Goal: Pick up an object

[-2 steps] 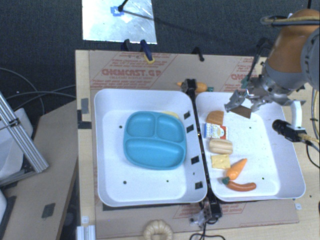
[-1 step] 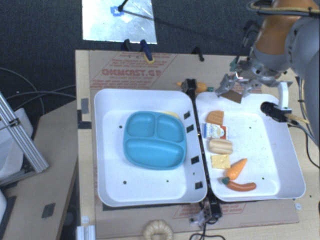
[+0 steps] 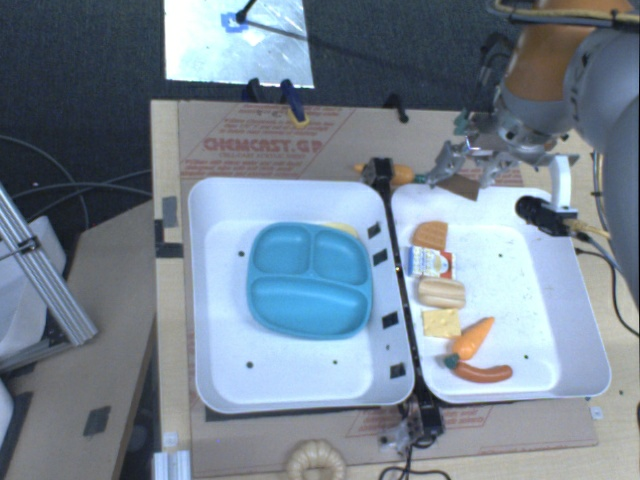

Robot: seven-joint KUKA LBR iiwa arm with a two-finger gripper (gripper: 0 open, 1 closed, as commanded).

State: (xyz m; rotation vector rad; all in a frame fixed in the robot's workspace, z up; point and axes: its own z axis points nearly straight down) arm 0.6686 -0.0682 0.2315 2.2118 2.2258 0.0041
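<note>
Nearest the camera, a pale ring-shaped thing (image 3: 317,460) lies on the bench (image 3: 250,133) just in front of the left bin (image 3: 215,268). Taking the blue divided tray (image 3: 308,279) in that bin as my landmark, the right bin (image 3: 575,308) sits to its right with toy food in a column: a bread slice (image 3: 431,234), a small carton (image 3: 431,262), a bun (image 3: 441,292), a cheese square (image 3: 441,323), a carrot (image 3: 472,337) and a sausage (image 3: 483,372). I judge the carrot light, stiff and slick plastic, best pinched across its thick middle. My fingers (image 3: 462,161) hang spread apart, holding nothing, above that bin's far edge, up and right of the tray. Cardboard lines the bench; dark carpet lies beyond.
</note>
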